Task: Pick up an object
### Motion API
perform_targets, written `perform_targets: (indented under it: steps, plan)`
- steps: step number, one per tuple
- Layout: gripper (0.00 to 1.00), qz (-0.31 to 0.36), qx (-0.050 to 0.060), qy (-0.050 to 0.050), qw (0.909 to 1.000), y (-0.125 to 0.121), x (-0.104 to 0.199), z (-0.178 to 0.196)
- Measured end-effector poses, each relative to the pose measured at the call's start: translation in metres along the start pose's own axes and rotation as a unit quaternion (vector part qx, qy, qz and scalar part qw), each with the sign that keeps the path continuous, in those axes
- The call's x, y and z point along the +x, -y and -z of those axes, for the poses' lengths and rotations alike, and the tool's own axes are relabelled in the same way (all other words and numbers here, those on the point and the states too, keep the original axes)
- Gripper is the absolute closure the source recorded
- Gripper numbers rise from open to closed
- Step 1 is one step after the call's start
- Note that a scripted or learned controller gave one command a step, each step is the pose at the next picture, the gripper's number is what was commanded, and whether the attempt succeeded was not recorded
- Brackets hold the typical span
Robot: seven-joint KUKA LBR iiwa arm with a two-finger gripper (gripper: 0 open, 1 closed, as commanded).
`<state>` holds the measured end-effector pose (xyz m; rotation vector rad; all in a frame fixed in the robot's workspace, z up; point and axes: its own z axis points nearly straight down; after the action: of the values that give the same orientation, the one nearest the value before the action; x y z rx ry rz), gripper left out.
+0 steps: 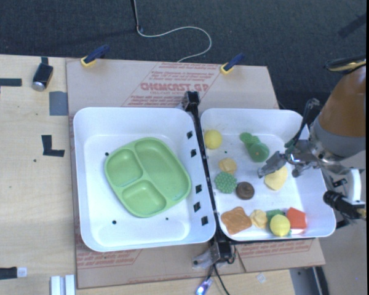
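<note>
Gripper [284, 163] sits low over the right bin [258, 114], at roughly 3 o'clock of that bin's floor. Two dark fingers splay apart, one reaching toward 9 o'clock, the other toward 4 o'clock. Jaws look open; nothing sits between them.

Pale yellow piece [275, 179] lies just below the finger gap, at 6 o'clock from the gripper, touching or nearly touching the left finger tip. Likely the pick target, though no grasp is visible yet. Contact cannot be confirmed from this slant.

Green bottle-shaped toy [254, 147] lies near, at 10 o'clock from the gripper. Brown round piece [245, 190] sits at 8 o'clock, near the yellow piece but apart from it.

Further out: yellow ball [213, 139] at the bin's 10 o'clock, green bumpy ball [226, 182] and small tan piece [228, 165] toward the divider, toast slice [235, 220], lemon [280, 225] and red block [296, 219] along the 6 o'clock wall. Green divided plate [147, 176] rests in the left bin [86, 165], well apart.

Risks, as judged:
- Fingers appear offset above the yellow piece; closing here may pinch an edge and squirt it toward 6 o'clock.
- Piece looks lopsided; a grip could slip on lift.
- Left finger may brush the green bottle-shaped toy on a wider sweep.
- Bin's 3 o'clock wall stands close to the wrist; little room to re-centre.
</note>
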<state>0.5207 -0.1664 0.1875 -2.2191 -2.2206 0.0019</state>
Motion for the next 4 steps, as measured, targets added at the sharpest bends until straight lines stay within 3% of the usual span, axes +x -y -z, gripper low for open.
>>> perform_targets:
  steps: [1, 2, 3, 4]
  plan:
    - [0.0, 0.001, 0.0, 0.0, 1.0, -0.027, 0.016, -0.106]
    - [1.0, 0.001, -0.001, 0.0, 1.0, -0.027, 0.015, -0.09]
    - [1.0, 0.003, -0.003, -0.001, 1.0, -0.001, 0.084, 0.002]
    - [1.0, 0.003, -0.002, 0.0, 1.0, -0.053, 0.114, -0.003]
